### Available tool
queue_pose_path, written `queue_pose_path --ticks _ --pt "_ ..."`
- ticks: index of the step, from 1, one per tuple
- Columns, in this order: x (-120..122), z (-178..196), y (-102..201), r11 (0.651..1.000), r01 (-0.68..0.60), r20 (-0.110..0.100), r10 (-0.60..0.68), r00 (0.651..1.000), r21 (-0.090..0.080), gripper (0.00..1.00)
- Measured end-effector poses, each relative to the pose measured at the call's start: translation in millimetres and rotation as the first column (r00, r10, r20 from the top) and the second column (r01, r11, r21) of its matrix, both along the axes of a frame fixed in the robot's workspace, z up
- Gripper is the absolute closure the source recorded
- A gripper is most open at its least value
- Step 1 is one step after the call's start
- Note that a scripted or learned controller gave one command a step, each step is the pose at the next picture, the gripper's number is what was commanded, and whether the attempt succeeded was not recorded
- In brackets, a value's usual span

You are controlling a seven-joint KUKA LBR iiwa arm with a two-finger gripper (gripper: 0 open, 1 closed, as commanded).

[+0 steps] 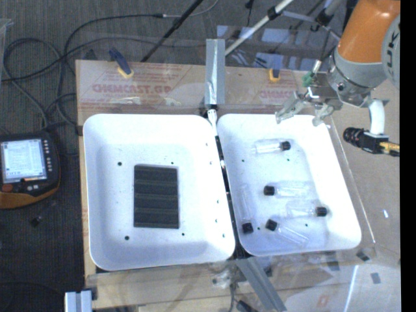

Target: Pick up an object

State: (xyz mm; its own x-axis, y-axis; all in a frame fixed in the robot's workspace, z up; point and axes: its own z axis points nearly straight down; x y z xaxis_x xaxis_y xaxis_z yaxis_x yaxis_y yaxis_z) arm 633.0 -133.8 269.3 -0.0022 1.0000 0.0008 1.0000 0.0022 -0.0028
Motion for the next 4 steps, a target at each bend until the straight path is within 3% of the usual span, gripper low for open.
queue_pose_path --ticks 1,2,3,4 --pt "-49.1 -170.2 18.1 0.981 -0.194 0.002 0.194 0.981 0.001 0.00" --pt "6.5 -179.3 15.6 0.962 -0.274 0.000 0.274 0.962 0.000 0.00" --pt "-67.2 -178.1 -1.8 0.930 -0.369 0.012 0.369 0.930 -0.007 0.00" --pt "8.4 -179.5 -47.2 0.916 -0.400 0.015 0.400 0.916 -0.009 0.00"
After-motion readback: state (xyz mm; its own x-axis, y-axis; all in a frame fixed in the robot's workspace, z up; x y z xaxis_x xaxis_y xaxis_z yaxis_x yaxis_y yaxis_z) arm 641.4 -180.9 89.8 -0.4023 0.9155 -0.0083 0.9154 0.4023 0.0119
